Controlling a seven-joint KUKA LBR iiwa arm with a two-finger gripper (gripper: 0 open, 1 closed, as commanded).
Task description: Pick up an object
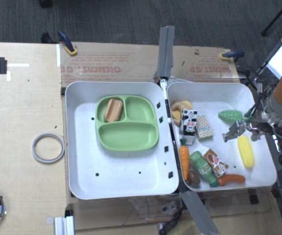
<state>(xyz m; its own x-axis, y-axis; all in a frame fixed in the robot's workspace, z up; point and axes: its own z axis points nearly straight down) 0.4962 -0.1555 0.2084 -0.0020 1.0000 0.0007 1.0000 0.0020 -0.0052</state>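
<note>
The counter is carrying two white bins side by side. The left bin is holding a green divided plate with a bread roll in its top-left section. The right bin is holding the toys, and the gripper is hovering just above the corn cob, fingers spread apart and gripping nothing.

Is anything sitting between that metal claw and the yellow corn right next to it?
Nothing visible does. The claw hangs over the right bin, just up and left of the corn, with bare white floor between them. The green leafy toy lies behind.
</note>
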